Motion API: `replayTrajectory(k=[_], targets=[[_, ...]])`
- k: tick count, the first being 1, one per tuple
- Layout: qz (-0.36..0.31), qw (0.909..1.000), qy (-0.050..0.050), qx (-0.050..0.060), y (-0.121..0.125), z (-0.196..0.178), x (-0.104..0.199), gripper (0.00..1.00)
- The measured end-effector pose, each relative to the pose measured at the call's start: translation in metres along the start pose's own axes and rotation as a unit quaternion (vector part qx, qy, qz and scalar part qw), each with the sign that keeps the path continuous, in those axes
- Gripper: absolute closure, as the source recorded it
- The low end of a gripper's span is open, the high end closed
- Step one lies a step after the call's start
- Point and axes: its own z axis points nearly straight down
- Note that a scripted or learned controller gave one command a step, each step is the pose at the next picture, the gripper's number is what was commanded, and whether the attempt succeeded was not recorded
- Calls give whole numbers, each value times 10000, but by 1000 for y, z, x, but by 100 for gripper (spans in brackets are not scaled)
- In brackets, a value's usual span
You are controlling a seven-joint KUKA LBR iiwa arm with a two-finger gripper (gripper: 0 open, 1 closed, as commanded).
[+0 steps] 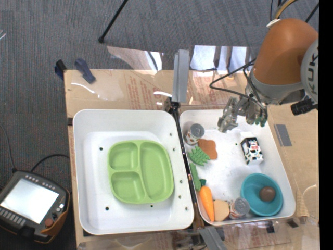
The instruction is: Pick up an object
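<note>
My gripper (240, 119) hangs over the back of the right bin (276, 155), fingers spread open with nothing between them. Below and left of it lie a small grey can (196, 130), a brown cookie-like piece (208, 148) and a green leafy toy (199, 155). A black-and-white cow-print carton (252, 151) stands to the gripper's lower right. At the bin's front sit an orange carrot (206, 202), a tan slice (221, 210), a silver can (240, 207) and a teal bowl (262, 194) holding a brown ball (267, 193).
The left bin (91, 139) holds a green divided plate (140, 171). A metal divider (180, 77) runs between the bins at the back. A handheld pendant (32, 204) lies on the floor at lower left. The arm's orange band (286, 51) looms over the right bin's back corner.
</note>
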Motion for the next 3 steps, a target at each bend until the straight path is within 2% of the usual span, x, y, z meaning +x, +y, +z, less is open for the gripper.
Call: replayTrajectory(k=[1, 2, 3], targets=[[-942, 9955, 77, -1, -1, 127, 28, 100], [-1038, 9946, 7, 7, -42, -42, 38, 100], [-416, 9991, 89, 6, -28, 143, 66, 100]])
